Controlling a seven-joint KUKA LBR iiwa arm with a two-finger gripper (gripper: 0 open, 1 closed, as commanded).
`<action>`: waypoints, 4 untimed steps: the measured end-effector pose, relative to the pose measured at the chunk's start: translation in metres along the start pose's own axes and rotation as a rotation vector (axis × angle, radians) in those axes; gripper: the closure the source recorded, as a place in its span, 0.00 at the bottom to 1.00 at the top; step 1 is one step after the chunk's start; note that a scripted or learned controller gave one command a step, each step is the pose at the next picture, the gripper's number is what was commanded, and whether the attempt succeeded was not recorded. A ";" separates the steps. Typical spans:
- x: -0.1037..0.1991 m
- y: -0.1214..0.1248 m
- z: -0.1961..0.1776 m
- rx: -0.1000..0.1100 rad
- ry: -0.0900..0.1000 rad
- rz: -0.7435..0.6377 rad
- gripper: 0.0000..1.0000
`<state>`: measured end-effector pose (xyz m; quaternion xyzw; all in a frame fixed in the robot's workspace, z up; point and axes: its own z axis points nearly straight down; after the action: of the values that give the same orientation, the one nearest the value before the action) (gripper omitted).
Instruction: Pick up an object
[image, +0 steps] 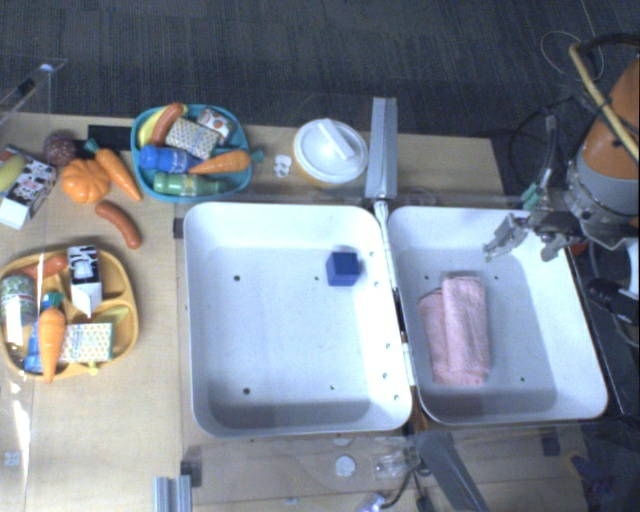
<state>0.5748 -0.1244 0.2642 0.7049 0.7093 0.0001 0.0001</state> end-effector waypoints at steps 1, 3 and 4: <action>0.021 -0.006 0.161 0.000 0.000 -0.118 0.00; -0.028 0.007 0.175 -0.013 -0.004 -0.270 0.00; 0.018 0.029 0.175 -0.013 -0.002 -0.323 0.00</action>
<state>0.6032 -0.1067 0.0893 0.5817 0.8134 0.0039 0.0055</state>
